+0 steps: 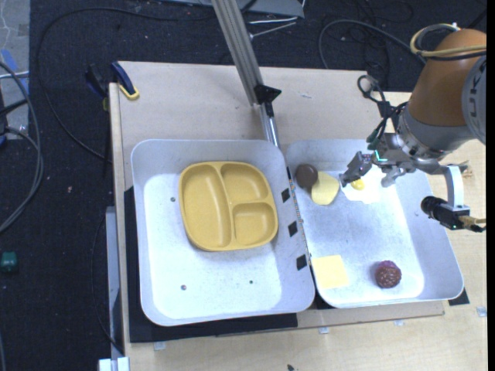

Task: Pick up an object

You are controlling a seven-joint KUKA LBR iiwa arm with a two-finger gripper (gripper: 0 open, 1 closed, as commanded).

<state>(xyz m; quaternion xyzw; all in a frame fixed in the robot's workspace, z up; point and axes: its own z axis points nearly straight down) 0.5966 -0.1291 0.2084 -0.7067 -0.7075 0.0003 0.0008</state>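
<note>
The gripper [370, 167] hangs over the far end of the right bin [433, 284], its fingers spread and holding nothing. The nearest thing to take is a pale yellow lump [325, 190] lying just to the camera's left of it, touching a brown ball [306, 176]. A yellow square [330, 270] and a dark red ball [387, 273] lie well apart, toward the near rim.

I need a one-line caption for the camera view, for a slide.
Gripper over the right bin near a yellow lump; divided yellow plate in the left bin.
</note>
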